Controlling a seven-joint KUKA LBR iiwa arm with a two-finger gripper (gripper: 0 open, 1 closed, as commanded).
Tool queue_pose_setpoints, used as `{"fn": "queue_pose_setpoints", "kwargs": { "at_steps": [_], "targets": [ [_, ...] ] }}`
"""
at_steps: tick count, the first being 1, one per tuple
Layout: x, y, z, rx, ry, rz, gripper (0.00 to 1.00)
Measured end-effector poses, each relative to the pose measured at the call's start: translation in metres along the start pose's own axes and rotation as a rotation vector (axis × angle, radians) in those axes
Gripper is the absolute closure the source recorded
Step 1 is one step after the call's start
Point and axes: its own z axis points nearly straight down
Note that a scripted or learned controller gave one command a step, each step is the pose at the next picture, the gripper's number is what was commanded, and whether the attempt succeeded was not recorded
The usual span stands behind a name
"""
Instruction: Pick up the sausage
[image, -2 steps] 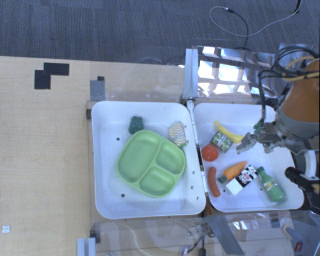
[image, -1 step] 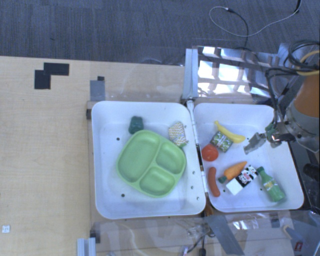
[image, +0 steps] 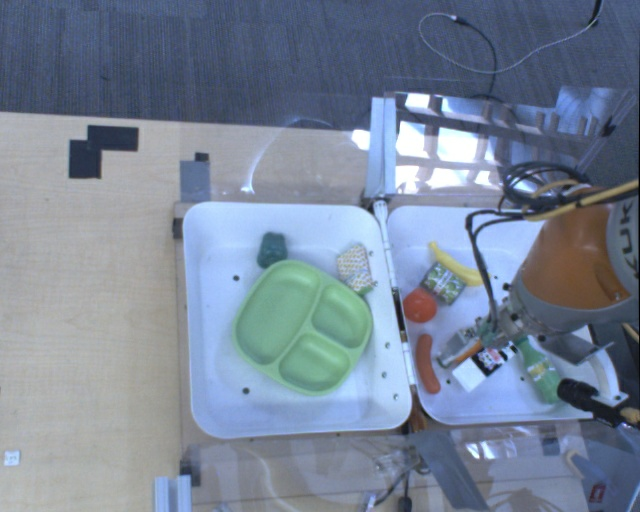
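Pale wooden bench (image: 90, 300) carries two white bins before a dark carpet. Near the right bin's (image: 500, 405) left wall lies the sausage (image: 427, 362), just below a tomato (image: 420, 305). Just right of the sausage, the gripper (image: 470, 350) hovers; I cannot tell its state. Its descent could snag the small box (image: 478, 366) beside the sausage instead.
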Motion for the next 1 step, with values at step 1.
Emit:
{"fn": "queue_pose_setpoints", "kwargs": {
  "at_steps": [1],
  "targets": [
    [0.0024,0.0044,0.0309,-0.031,-0.020,0.196,0.00]
  ]
}}
